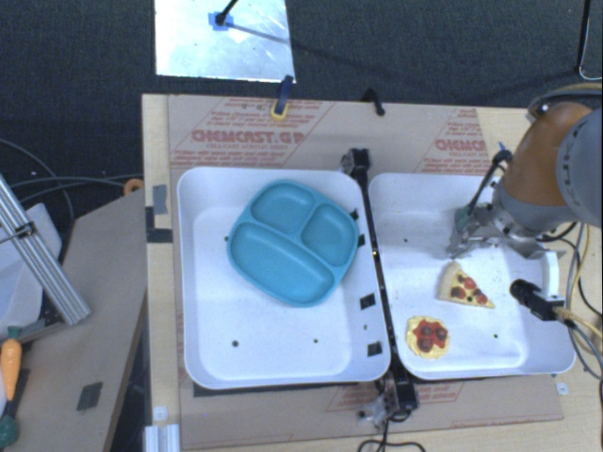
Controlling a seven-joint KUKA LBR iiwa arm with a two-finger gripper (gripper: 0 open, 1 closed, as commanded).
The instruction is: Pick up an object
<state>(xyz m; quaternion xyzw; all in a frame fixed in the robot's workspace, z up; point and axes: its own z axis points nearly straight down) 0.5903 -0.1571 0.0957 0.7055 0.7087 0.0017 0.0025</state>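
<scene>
Two shallow white plastic bins sit side by side on a brown board marked with red lettering. The left bin (pixel 203 347) holds a light blue plastic plate with three compartments (pixel 294 242), lying flat and turned at an angle near the bin's far right part. The right bin (pixel 405 210) holds two toy foods: a triangular pizza slice with yellow crust and red toppings (pixel 463 286), lying toward the right of the bin floor, and a small round pizza with a yellow rim and red centre (pixel 428 336), lying nearer the camera and a little left of the slice, close to the bin's near wall. The grey arm with its orange band (pixel 546 158) reaches in from the right, and its two-finger gripper (pixel 468 235) is low over the right bin, just beyond the far tip of the pizza slice. Nothing shows between its fingers; whether they stand wide or narrow cannot be told from this angle. Beyond the board, on the dark floor, lies a shiny square metal sheet (pixel 224 26).
</scene>
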